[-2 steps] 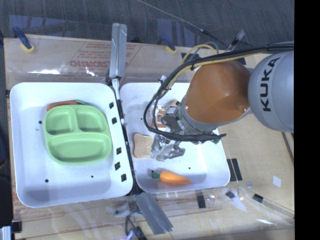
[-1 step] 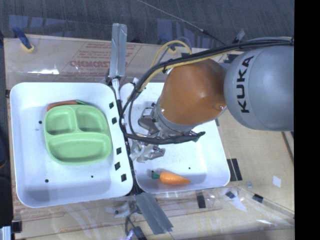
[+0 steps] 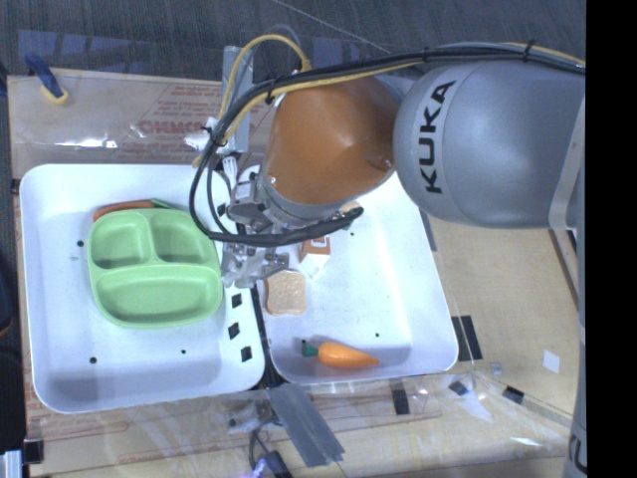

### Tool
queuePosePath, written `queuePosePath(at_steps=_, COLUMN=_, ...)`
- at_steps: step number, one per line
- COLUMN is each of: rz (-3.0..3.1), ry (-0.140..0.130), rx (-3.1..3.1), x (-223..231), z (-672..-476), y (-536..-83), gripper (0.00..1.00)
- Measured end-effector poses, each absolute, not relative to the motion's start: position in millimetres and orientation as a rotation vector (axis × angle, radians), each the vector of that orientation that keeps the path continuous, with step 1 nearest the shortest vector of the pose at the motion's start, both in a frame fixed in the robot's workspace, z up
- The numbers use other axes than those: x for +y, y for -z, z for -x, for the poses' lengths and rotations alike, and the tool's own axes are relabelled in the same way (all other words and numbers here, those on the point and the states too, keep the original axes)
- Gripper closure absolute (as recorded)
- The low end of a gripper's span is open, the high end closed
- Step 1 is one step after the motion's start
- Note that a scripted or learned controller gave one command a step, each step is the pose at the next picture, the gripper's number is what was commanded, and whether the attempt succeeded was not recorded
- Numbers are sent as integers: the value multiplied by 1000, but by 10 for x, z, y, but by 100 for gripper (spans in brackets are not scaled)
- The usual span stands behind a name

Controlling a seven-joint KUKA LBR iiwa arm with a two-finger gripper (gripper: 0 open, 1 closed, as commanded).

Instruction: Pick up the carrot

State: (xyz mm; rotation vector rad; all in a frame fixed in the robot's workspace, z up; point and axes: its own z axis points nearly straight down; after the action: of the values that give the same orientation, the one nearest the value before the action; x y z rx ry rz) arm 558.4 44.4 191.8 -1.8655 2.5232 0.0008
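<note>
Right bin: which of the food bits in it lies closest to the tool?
The tan bread slice, right beneath the tool. The carrot lies farther, by the bin's near wall.

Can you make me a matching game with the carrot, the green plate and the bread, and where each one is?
Things:
1. carrot
2. green plate
3. bread slice

Places:
A. in the left bin
B. right bin, by its near edge
C. right bin, just under the gripper

Pairs: 1-B, 2-A, 3-C
</note>
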Motion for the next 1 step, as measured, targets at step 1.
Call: queuePosePath(at_steps=1, rz=1802, ry=1, rx=2569, x=852, z=-5817, y=-2205, gripper=100)
